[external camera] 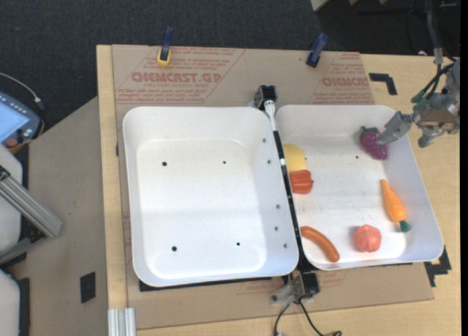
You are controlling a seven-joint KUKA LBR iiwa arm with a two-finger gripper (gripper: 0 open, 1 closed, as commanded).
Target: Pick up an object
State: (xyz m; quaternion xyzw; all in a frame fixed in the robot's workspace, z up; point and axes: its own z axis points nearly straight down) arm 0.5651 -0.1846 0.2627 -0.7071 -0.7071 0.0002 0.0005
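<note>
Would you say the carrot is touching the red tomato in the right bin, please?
Apart. The camera view shows bare white bin floor between the carrot and the tomato, which lies lower and to its left.

The robot's gripper (398,128) is made of grey metal. One flat grey finger (392,129) sticks out from a chunky grey block with dark little parts on it. Thin wires, dark and greenish, run up from the block along the picture's edge
</note>
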